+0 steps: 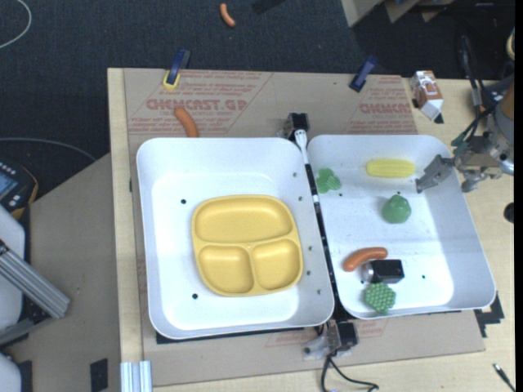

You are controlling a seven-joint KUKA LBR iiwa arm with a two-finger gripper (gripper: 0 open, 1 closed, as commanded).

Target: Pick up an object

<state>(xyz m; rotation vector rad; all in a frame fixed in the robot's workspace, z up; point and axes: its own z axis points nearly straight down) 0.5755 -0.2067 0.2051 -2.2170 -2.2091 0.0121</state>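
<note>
The right bin holds a yellow corn cob, a round green fruit, a small green leafy piece, an orange sausage, a black block and a green knobbly vegetable. My gripper hangs over the bin's upper right edge, just right of the corn cob. Its fingers are spread open with nothing between them.
The left bin holds a yellow divided plate. An orange sausage lies on the cardboard behind the left bin. A small carton sits at the back right. Clamps hold the board's far edge.
</note>
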